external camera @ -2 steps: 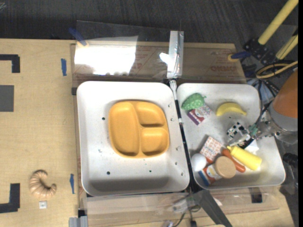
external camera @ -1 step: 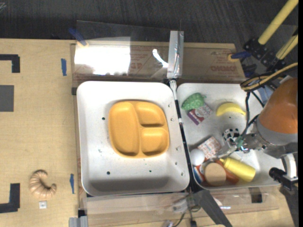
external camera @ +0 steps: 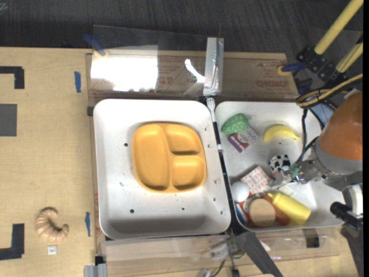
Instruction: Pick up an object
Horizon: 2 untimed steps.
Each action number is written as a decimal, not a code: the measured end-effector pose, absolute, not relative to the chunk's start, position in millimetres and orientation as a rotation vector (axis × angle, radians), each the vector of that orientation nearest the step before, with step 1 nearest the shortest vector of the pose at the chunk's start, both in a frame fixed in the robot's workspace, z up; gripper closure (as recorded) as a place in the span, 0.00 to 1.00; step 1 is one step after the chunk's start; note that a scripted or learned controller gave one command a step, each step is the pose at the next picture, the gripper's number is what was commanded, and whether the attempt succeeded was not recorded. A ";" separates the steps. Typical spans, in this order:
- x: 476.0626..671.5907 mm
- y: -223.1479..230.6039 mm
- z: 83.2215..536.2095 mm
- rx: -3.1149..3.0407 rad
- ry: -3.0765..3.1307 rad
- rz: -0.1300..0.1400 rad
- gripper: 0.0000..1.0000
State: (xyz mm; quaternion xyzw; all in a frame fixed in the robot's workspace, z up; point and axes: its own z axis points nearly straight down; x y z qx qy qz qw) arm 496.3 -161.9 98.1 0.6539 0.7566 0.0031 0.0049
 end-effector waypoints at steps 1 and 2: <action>539.7 -84.9 187.5 1.944 2.462 0.010 1.00; 540.8 -83.0 261.4 1.887 2.503 0.006 1.00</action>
